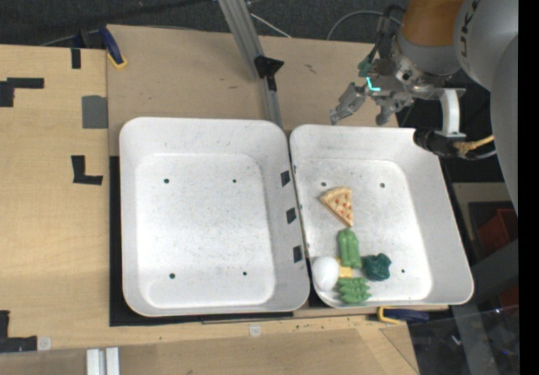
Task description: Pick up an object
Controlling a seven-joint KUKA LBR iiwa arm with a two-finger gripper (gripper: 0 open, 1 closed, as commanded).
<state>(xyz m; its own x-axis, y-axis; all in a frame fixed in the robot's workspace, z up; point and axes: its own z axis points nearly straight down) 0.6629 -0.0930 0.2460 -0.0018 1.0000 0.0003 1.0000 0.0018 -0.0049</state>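
I see the gripper (364,108) open and empty above the right bin's (421,196) far rim. The pizza slice (338,205) lies mid-bin; its flatness may defeat my grasp.

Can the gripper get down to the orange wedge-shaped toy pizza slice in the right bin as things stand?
Probably yes. The pizza slice lies alone on bare floor of the right bin, nothing over it, and the gripper hangs open above the bin's far rim.
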